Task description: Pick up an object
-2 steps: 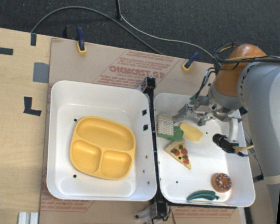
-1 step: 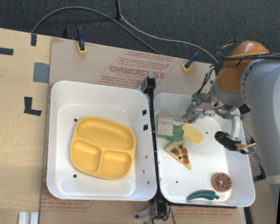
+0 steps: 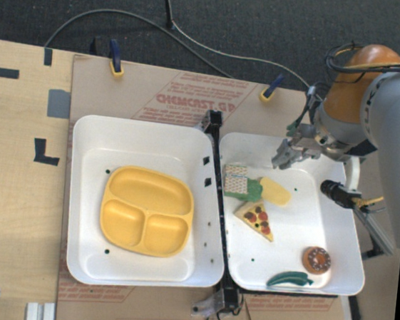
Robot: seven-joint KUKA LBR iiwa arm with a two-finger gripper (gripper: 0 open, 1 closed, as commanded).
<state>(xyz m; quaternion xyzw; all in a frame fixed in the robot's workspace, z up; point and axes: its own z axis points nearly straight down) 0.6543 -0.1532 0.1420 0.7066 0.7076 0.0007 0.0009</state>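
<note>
On the pale wooden tabletop [image 3: 12,170] a sheet of printed cardboard [image 3: 185,100] lies under two shallow white plastic bins. The left bin [image 3: 88,136] holds a glossy yellow divided plate [image 3: 147,211], rounded at the corners, with one long compartment above two smaller ones. A black clip [image 3: 213,121] sits at the top of the seam between the bins. In the right bin [image 3: 337,279] the toys gather in two groups: near the upper left, a small checked block [image 3: 236,174] touches a green piece [image 3: 248,190], which meets a smooth pale-yellow oval piece [image 3: 277,192]; just below lies a flat pizza slice [image 3: 256,219] — a wedge with red dots on orange. Well apart, at the bin's lower right corner, a round brown doughnut [image 3: 316,259] with speckled icing sits just above a curved dark-green pepper-like piece [image 3: 290,279]. The grey metal gripper [image 3: 285,157] hangs over the upper part of the right bin, above the pale-yellow piece and apart from it; whether the jaws are open or closed cannot be told, and nothing is seen between them. Behind it rises the arm's orange band [image 3: 352,87].
</note>
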